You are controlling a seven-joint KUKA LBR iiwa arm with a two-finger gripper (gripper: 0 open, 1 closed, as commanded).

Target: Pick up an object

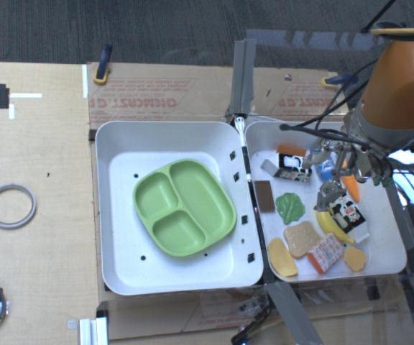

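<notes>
Camera view: I've got the gripper (329, 185) low over the right bin (397, 264), finger state unreadable, banana (327, 225) just below-left, long axis running diagonal.

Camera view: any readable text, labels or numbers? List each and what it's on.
Red print on the cardboard behind the left bin: mirrored and blurred, not readable for certain.
Red print on the cardboard behind the right bin: mirrored, partly hidden, unreadable.
Black and white packet in the right bin: markings too small to read.
Red patterned packet: print too small to read.
</notes>
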